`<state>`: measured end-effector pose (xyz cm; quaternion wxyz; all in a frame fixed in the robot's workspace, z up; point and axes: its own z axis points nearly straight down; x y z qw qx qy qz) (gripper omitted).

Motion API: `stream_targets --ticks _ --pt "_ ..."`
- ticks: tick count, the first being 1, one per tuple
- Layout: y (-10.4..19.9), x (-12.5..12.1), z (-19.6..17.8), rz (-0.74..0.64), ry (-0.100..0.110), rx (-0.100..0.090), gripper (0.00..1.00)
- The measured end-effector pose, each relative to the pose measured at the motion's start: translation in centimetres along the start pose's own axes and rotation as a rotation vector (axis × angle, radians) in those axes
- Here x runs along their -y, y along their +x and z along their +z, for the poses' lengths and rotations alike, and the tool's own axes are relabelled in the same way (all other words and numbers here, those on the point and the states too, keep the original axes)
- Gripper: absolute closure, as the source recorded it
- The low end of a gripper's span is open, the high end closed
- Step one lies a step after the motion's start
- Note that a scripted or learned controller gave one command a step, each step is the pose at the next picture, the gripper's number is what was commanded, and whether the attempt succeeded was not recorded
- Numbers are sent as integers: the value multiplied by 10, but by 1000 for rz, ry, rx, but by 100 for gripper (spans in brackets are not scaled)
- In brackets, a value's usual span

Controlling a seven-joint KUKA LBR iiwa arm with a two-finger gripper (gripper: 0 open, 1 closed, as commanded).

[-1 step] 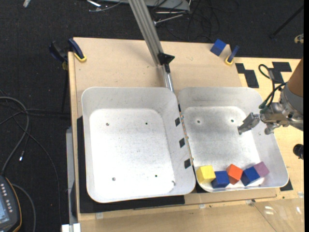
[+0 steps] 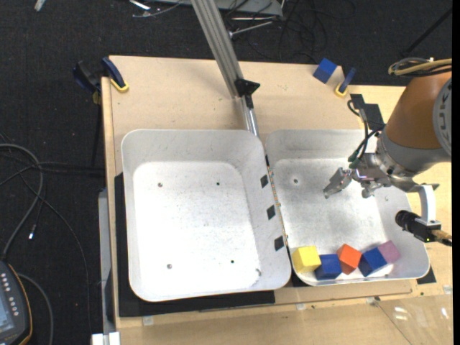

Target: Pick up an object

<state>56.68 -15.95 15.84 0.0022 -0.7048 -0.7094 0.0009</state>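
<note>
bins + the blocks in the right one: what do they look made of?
Bins: probably moulded plastic, matte white with dark speckling, rounded rims and corners.

Blocks, namely yellow, orange, two blue and pale purple: flat solid colours, no glare, slightly soft edges. Could be foam, painted wood or plastic; the view doesn't settle it.

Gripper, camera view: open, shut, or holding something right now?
Two-finger gripper: open, holding nothing, above the bare floor of the right shallow white bin, apart from the coloured blocks.
</note>
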Motion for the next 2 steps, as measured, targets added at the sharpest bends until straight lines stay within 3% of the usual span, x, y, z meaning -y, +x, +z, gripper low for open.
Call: stream_targets --ticks 1,2 --pt "-3 29 13 9 0 1 0" --pt "-20 59 61 10 2 1 0"
